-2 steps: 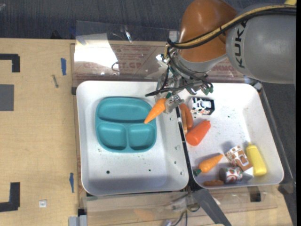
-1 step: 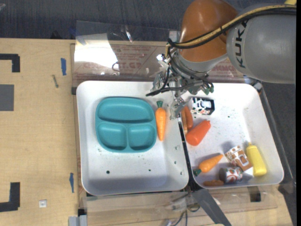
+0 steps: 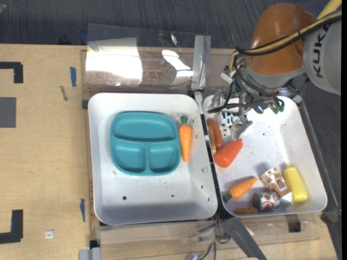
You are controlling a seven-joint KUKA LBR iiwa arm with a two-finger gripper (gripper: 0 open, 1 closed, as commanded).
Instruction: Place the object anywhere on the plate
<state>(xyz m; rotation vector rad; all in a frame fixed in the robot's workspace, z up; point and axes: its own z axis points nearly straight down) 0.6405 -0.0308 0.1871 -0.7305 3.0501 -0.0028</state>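
The tool [image 3: 237, 119], its grip state impossible to tell, hangs low over the right bin [image 3: 309, 145], apparently reaching for the red pepper [image 3: 228, 153] just below it, with the teal plate [image 3: 145, 143] well to its left.

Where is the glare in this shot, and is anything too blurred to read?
Camera view: bright glare on the clear panel behind the left bin; the teal plate and carrot are evenly lit and sharp; the gripper is cluttered with cables and hard to read.
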